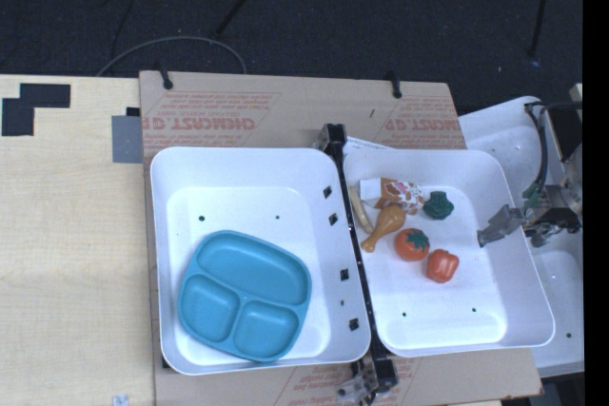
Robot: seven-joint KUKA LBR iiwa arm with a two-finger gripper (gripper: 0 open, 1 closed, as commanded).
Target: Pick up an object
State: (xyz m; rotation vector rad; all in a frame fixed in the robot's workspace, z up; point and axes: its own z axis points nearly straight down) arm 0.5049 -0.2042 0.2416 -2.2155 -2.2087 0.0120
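At the right edge of the right bin (519, 204), we saw the arm's hand (497, 228) reaching in low over the rim, a dark metal finger pointing left and slightly down toward the bin floor. The rest of the wrist was a tangle of cable and bracket against the white surface at far right, and we could not tell whether the hand was released or clenched; nothing showed between its fingers.

The toys lay clustered in the far-left part of that bin, apart from the hand. Nearest to it sat a red pepper (442, 265), with an orange tomato (411, 244) just beside it on the left. A green broccoli piece (438, 204) lay farther back, next to a small printed packet (401, 194). A tan chicken drumstick (384, 223) rested at a slant by the divider between the bins.

In the left bin (162, 204) we saw a blue sectioned plate (245, 296) lying flat in the near half. Both bins stood on a cardboard sheet (285, 114) on the pale wooden desk (67, 233).
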